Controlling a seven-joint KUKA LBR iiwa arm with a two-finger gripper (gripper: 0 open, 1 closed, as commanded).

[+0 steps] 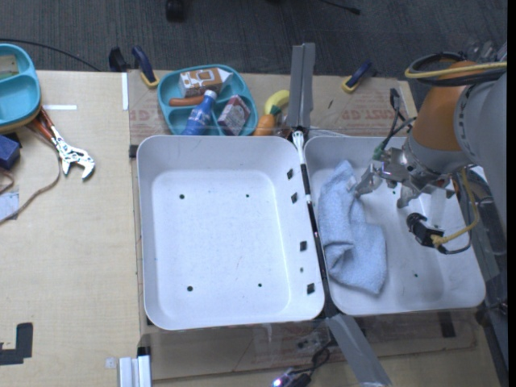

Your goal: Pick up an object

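A crumpled light-blue cloth (351, 236) lies in the left half of the right white bin (439, 285), reaching from the bin's back to near its front. My gripper (380, 190) hangs over the back of this bin, just right of the cloth's upper corner. Its fingers are open, one fingertip (361, 185) close to the cloth's edge, and nothing is between them. The grey arm with its orange band (439, 115) comes in from the right.
The left white bin (226, 216) sits beside the right one, with a metal post (301, 79) standing behind the seam between them. Behind the bins are a teal tray (173, 87) of small items and a banana (276, 101). A wrench (72, 158) lies far left.
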